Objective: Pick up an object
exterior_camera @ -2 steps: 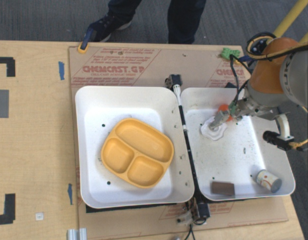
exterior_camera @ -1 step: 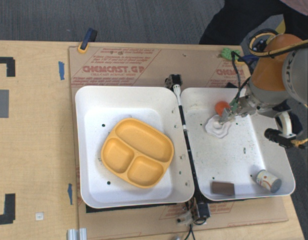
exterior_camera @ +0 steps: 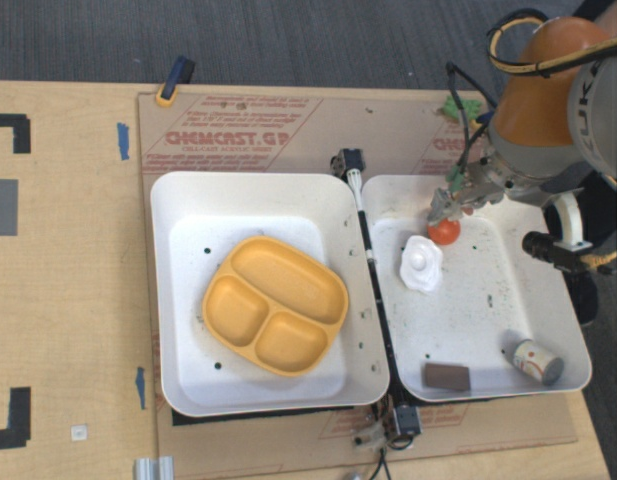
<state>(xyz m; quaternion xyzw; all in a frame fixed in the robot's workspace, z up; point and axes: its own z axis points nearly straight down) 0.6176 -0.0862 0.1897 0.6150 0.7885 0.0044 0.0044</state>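
Note:
My gripper (exterior_camera: 446, 211) hangs over the back of the right bin (exterior_camera: 548, 368), with a small red-orange round object (exterior_camera: 445, 232) right at its fingertips. Whether that object sits between the fingers or just below them I cannot tell. A white lumpy object (exterior_camera: 421, 264) lies just in front of it, toward the bin's left side. A dark brown block (exterior_camera: 446, 375) lies at the bin's front edge. A short tan and grey cylinder (exterior_camera: 536, 361) lies on its side in the front right corner.
The left bin (exterior_camera: 178, 268) holds a yellow three-compartment tray (exterior_camera: 275, 303). A black clamp (exterior_camera: 348, 161) sits at the back between the bins. A green item (exterior_camera: 463, 108) lies on the cardboard behind the right bin, and a blue and yellow tool (exterior_camera: 174, 80) at the back left.

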